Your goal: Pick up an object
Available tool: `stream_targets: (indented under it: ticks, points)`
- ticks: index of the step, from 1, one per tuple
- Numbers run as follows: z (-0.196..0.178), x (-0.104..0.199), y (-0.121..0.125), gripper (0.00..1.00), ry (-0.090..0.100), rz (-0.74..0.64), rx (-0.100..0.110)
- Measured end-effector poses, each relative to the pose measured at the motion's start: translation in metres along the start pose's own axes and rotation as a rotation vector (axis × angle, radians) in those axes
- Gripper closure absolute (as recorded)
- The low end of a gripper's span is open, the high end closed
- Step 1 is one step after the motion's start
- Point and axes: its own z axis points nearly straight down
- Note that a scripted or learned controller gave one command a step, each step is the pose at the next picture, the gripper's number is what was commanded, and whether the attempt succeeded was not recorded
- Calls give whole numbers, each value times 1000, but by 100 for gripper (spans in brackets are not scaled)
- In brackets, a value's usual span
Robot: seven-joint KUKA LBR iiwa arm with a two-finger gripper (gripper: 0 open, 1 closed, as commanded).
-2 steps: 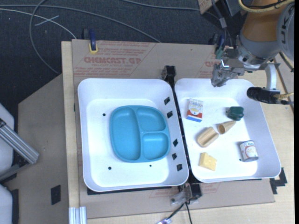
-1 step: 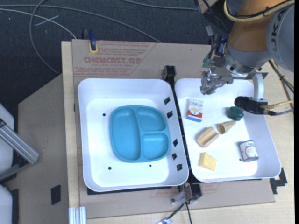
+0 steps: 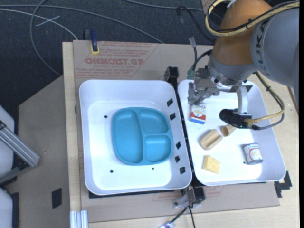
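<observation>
My gripper (image 3: 196, 99) hangs over the upper left part of the right bin (image 3: 270, 167), its fingers pointing down just above a small red, white and blue carton (image 3: 198, 115). No object shows between the fingers. Below the carton lie a tan bread roll (image 3: 210, 139) and a yellow cheese wedge (image 3: 211, 164). A small tan cylinder (image 3: 225, 130) sits right of the roll. A small can with a white label (image 3: 253, 153) rests near the bin's right side.
The left bin (image 3: 90, 127) holds a blue divided plate (image 3: 142, 135). Black clips run along the divider between the bins (image 3: 176, 127). A black camera-like part with a yellow cable (image 3: 236, 118) sticks out over the right bin. Cardboard lies under both bins.
</observation>
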Motion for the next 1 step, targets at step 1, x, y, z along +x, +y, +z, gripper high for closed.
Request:
stream_targets:
  ticks: [1]
  points:
    - [12, 45, -16, 100, 0, -1, 0]
